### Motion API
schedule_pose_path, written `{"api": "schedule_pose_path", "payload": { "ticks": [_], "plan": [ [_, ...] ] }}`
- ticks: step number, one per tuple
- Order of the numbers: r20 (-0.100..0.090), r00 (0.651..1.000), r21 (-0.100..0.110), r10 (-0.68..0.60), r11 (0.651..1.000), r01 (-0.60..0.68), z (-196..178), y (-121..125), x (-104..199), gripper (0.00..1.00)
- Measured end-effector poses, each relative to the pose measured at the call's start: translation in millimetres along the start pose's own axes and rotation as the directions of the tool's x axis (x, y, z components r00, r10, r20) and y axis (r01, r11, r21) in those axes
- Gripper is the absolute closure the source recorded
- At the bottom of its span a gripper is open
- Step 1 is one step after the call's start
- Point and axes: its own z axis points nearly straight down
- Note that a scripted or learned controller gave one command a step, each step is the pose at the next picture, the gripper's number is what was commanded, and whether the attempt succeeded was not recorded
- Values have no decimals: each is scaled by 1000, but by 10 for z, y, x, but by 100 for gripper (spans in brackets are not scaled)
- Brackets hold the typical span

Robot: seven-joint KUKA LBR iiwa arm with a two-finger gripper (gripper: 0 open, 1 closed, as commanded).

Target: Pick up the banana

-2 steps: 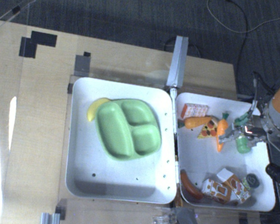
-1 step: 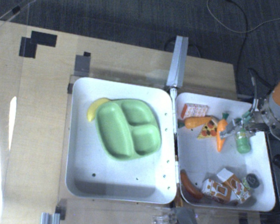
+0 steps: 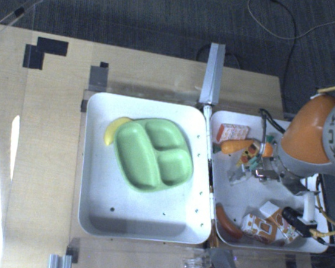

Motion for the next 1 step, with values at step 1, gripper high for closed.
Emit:
{"api": "schedule_pose_path", "payload": {
  "ticks": [1],
  "plan": [
    [2, 999, -3, 38, 999, -38, -565, -54, -542, 0]
  ]
}}
